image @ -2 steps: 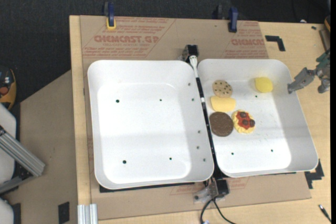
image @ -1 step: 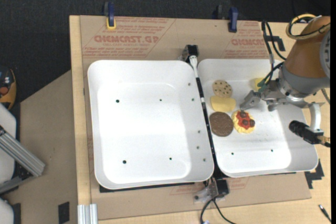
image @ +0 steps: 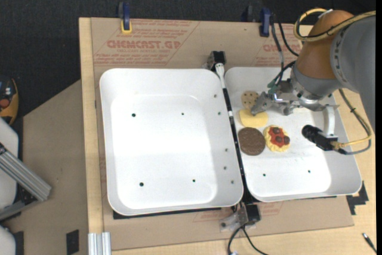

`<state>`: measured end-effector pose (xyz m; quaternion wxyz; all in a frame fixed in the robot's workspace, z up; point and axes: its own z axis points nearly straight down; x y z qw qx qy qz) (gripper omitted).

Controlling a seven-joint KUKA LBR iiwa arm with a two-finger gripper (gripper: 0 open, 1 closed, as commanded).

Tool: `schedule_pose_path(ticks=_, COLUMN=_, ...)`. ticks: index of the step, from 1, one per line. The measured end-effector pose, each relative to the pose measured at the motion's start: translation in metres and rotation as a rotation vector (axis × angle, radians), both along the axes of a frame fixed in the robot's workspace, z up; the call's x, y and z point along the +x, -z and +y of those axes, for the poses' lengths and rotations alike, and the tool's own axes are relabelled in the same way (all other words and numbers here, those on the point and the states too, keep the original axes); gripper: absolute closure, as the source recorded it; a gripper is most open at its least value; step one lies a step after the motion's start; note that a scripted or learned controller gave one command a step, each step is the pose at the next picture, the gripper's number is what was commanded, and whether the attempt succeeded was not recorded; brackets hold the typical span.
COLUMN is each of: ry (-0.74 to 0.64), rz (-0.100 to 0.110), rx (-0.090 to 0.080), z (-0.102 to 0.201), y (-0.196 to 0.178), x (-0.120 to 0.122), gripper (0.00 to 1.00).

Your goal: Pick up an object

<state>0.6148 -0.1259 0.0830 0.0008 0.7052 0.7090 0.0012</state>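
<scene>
The right bin (image: 298,182) holds several small food-like pieces near its left wall. A tan waffle-like piece with dark dots (image: 249,97) lies at the top, a pale yellow piece (image: 253,119) below it, a brown round disc (image: 252,141) lower down, and a small pizza-like piece with red topping (image: 277,139) to the disc's right. My gripper (image: 261,106) hangs low over the right bin, its tips just right of the waffle piece and above the yellow piece. I see nothing between its fingers.
The left bin (image: 119,98) sits beside the right one, divided from it by a dark seam (image: 230,122). Both rest on a brown board (image: 149,42) held by clamps at the back edge. The arm's grey and orange body (image: 325,57) covers the right bin's far corner.
</scene>
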Motion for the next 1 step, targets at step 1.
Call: schedule_pose_path(ticks=1, ry=0.011, rz=0.005, rx=-0.003, z=-0.0856, y=-0.0017, x=0.0361, gripper=0.0)
